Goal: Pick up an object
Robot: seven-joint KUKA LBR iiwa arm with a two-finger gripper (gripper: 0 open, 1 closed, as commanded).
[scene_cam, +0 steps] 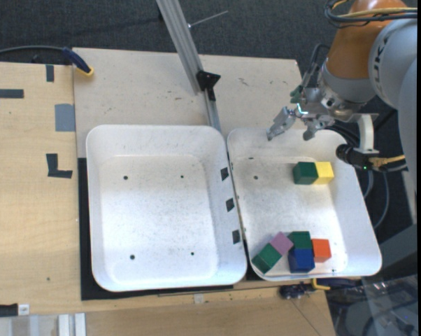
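Note:
My gripper (293, 126) hangs over the far edge of the right bin (350, 208), open, with nothing between its fingers. Below it and to the right, a green block (305, 173) lies touching a yellow block (324, 171) on the bin floor. At the bin's near edge sits a cluster: a green block (267, 257), a pink block (281, 243), a dark green block (300, 239), a blue block (301, 259) and an orange block (321, 249).
The left bin (98, 187) stands beside the right one, their rims meeting at the middle. A grey metal bar (179, 30) slants down from the top to a black bracket (208, 80) behind the bins. Cables run along the right side.

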